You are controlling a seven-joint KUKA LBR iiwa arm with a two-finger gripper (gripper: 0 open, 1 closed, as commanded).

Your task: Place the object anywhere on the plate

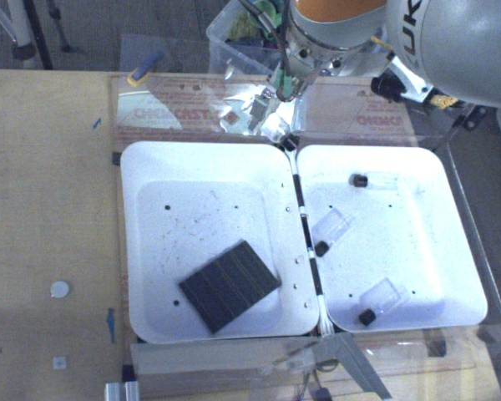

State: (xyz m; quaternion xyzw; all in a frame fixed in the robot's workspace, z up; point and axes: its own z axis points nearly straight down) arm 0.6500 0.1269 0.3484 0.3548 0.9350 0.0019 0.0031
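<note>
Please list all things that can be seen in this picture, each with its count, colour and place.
white bins: two, side by side on the bench, left and right.
dark ribbed plate: one, dark grey, flat in the left bin, near its front, turned at an angle.
clear plastic pieces with black caps: three, transparent, in the right bin; one at the back, one by the divider, one at the front.
clear container: one, transparent, behind the bins, holding mixed items.
small disc: one, pale, on the bench at left.
arm: one, grey with orange band, upper right.
gripper: one, above the back edge of the bins.
</note>
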